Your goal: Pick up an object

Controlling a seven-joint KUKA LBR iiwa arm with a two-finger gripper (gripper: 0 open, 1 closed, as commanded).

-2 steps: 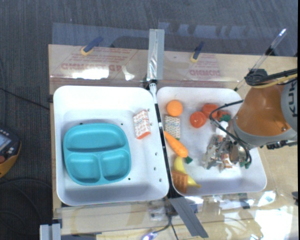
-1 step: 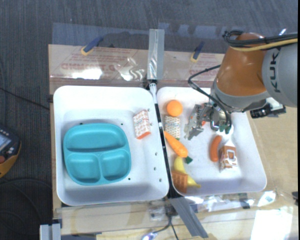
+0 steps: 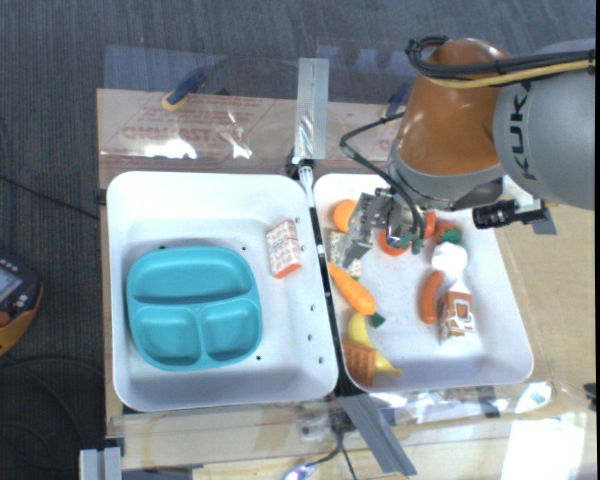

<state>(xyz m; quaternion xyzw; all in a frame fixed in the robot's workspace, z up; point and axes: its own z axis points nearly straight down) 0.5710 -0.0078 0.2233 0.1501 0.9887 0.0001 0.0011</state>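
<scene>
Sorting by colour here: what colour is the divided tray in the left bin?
Turquoise blue; the divided tray shows plainly in the camera view, lying in the left bin.

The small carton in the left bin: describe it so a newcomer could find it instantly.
Start at the left bin, which holds a teal divided plate. Beyond the plate's upper right corner, near the wall shared with the right bin, lies the small carton. It is the only boxy, white-and-orange printed item there.
</scene>
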